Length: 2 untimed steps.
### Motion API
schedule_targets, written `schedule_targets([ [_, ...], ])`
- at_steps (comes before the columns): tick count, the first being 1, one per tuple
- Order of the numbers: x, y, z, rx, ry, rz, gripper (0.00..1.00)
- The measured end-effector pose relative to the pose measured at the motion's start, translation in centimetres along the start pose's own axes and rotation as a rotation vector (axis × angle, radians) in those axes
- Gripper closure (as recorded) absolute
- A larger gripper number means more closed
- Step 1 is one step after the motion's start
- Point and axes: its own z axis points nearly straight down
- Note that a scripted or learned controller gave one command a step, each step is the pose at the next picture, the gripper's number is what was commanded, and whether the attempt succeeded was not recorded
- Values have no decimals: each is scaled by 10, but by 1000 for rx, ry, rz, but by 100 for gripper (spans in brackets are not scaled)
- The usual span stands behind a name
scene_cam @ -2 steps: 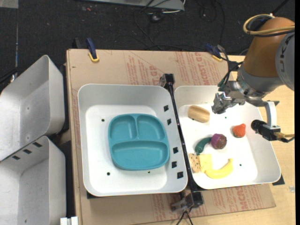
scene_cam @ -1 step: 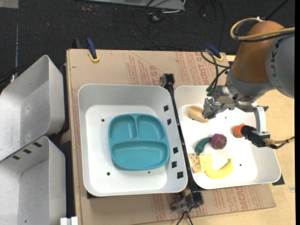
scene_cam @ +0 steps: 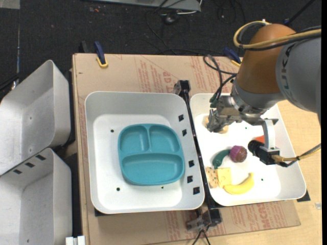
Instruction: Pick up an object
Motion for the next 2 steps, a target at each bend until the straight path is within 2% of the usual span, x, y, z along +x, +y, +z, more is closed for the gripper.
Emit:
schedule_targets([
  [1, 44, -14, 6, 1, 0, 0, 100],
  [2, 96, -36, -7, 0, 0, -1, 100],
])
